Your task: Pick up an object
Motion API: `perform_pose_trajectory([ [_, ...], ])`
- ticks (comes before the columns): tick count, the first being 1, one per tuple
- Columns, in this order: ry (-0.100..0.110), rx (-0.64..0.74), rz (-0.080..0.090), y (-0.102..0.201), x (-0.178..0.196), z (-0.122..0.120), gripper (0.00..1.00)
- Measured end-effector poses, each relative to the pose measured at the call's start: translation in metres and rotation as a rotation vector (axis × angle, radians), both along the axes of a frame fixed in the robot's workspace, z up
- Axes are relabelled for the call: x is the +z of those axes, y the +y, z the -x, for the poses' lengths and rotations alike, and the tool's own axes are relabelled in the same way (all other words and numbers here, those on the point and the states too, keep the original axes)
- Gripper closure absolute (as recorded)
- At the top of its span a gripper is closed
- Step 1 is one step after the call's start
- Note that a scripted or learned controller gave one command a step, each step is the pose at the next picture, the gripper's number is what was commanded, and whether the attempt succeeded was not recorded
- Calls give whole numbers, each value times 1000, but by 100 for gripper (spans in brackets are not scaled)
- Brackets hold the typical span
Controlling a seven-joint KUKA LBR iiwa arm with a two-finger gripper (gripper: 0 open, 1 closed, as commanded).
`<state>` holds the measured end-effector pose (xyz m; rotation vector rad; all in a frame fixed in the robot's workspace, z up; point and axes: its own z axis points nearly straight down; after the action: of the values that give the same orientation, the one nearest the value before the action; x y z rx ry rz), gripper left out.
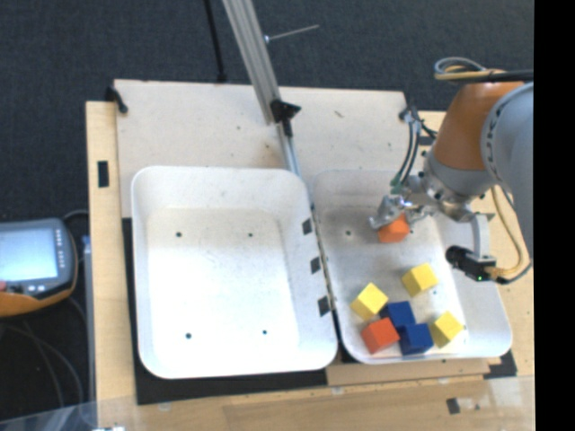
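- Orange block [393,232] is seen in the right bin [346,241], upper middle, directly under the gripper [392,215]; no long axis is discernible.
- Contact with the block is seen; whether it is clamped cannot be told.
- Yellow [368,300], blue [400,313] and red [380,334] matte cubes are clustered at the near end.

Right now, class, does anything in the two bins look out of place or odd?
Nothing looks spilled or damaged. The blocks sit clustered in the right bin; one orange block lies apart, under the hand.
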<state>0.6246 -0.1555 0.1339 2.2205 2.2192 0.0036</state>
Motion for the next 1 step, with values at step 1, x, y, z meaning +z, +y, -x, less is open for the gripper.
perform_pose_trajectory([
  [1, -5, 11, -2, 89, 67, -13, 100],
])
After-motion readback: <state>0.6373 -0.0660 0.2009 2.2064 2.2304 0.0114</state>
